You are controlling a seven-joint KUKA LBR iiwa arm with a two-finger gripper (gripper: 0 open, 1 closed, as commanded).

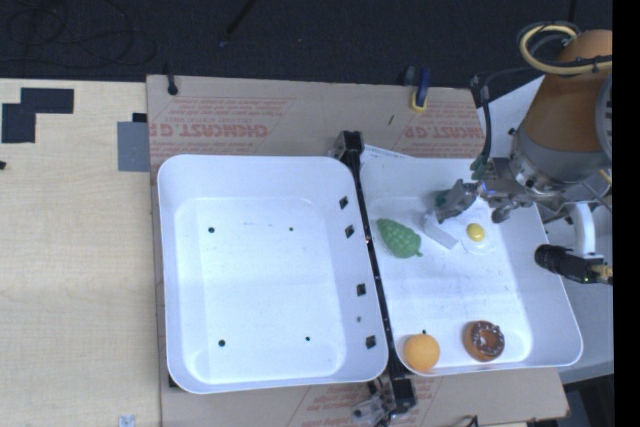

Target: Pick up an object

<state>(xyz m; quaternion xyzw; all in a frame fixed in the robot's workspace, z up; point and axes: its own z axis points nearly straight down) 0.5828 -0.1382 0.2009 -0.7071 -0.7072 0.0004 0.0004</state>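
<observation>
Fried egg [476, 235] just below claw [470, 200], right bin [545, 330].

A robotics lab: two white bins [165, 215] clamped on a cardboard sheet [260, 120] over a plywood table [70, 245], with loose cables [60, 5] on dark floor behind.

1. Left bin [190, 215]: open floor, unobstructed from above.
2. Right bin [545, 340]: green grapes [398, 238], fried egg [475, 235], orange [421, 352] and doughnut [485, 340] leave the centre free.
3. Bin walls meet at the black divider [365, 245].
</observation>
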